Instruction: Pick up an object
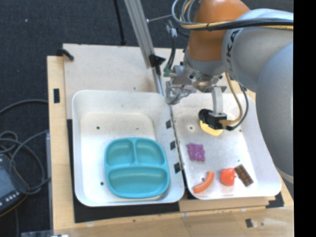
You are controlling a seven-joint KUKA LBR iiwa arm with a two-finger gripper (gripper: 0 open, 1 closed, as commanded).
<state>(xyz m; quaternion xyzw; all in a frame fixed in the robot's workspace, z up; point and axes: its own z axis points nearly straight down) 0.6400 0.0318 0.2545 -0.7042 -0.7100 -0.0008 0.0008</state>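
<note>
End effector (174, 96) at far end of bins' divider; purple lump (196, 152) lies toward near edge, slightly right. Open/closed: can't tell; nothing visibly held.

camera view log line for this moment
hand at far end of divider | grasp: none seen | left bin: teal tray | right bin: purple lump, orange stick, orange ball, brown block
</note>
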